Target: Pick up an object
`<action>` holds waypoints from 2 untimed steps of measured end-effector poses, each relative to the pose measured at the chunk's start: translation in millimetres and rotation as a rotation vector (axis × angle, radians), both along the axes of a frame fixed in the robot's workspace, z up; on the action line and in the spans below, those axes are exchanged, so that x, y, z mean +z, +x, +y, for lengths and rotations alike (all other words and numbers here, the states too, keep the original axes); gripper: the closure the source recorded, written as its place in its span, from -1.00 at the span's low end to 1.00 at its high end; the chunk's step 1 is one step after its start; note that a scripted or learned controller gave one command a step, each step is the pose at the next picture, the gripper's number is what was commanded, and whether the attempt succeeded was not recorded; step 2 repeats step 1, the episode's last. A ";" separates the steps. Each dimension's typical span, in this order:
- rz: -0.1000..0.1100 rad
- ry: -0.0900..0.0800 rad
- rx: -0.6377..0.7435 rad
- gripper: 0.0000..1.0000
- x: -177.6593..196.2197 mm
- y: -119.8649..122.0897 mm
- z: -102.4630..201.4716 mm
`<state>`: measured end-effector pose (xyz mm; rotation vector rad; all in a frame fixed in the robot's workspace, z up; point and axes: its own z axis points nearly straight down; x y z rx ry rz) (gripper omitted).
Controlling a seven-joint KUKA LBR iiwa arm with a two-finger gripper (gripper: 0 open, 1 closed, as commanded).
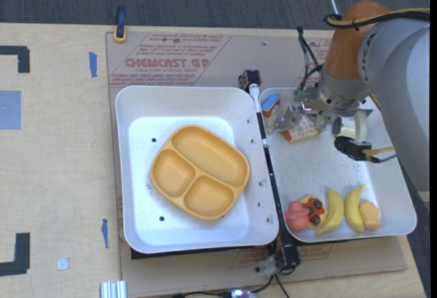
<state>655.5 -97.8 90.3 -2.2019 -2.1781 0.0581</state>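
where the pale wooden bench [54,173] meets dark carpet, two white bins sit side by side. the gripper [304,112] hangs over the right bin [403,218] by a small carton [302,130], lying long axis left-right at the far end; its grip i cannot tell. bananas [345,209] lie near.

Right bin [403,218]: open middle floor; bananas [345,208] crowd the near edge, a small box [270,107] the far-left corner.
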 end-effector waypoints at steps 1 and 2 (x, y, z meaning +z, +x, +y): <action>-0.057 -0.004 0.011 1.00 95.1 -88.1 32.6; -0.057 -0.004 0.011 1.00 95.1 -88.1 32.6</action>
